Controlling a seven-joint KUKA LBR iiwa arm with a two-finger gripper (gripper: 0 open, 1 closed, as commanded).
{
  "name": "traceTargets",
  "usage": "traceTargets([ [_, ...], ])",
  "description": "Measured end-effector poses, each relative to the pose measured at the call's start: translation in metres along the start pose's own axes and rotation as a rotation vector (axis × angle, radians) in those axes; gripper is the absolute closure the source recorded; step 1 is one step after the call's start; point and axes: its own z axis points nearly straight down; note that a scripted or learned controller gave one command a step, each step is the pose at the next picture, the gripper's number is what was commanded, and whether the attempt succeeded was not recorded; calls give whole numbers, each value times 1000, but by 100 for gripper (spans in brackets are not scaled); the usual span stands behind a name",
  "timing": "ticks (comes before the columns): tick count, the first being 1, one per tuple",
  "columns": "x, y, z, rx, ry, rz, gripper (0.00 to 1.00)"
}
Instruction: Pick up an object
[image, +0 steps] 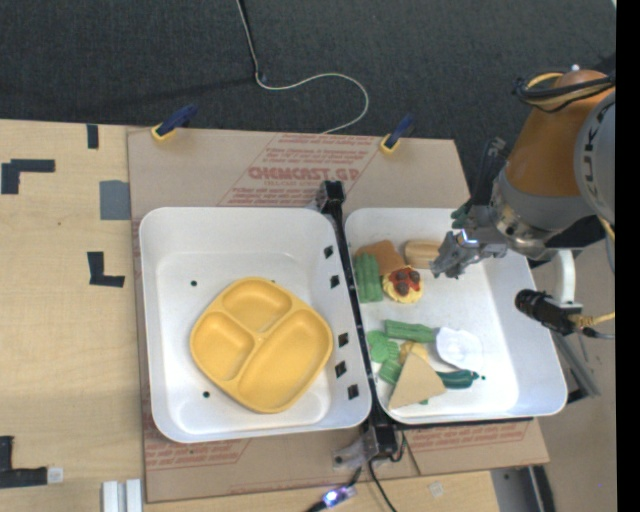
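My gripper (447, 262) hangs over the upper part of the right bin (520, 350), pointing down and left. Just to its left lie a tan roll-shaped piece (422, 250), a small pizza-like toy with red dots (404, 284), a brown piece (380, 253) and a green pickle-like piece (369, 278). Lower in the same bin lie green bean-like pieces (408, 331), a tan wedge (417, 381), a white round piece (459, 347) and a dark green piece (458, 378). Nothing shows between the fingers.
The left bin (170, 250) holds a yellow divided plate (262, 343). A black divider with clips (345, 290) runs between the bins. Cardboard (290, 170) lies under both, with a white cable (310, 80) behind. The arm's body (560, 170) looms at the right.
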Motion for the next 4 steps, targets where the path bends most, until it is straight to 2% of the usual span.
traceTargets([
  [1,53,-24,8,5,1,-4,100],
  [2,61,-51,0,4,0,0,100],
  [3,66,-36,-2,2,0,-1,100],
  [4,64,-51,8,5,-1,2,100],
])
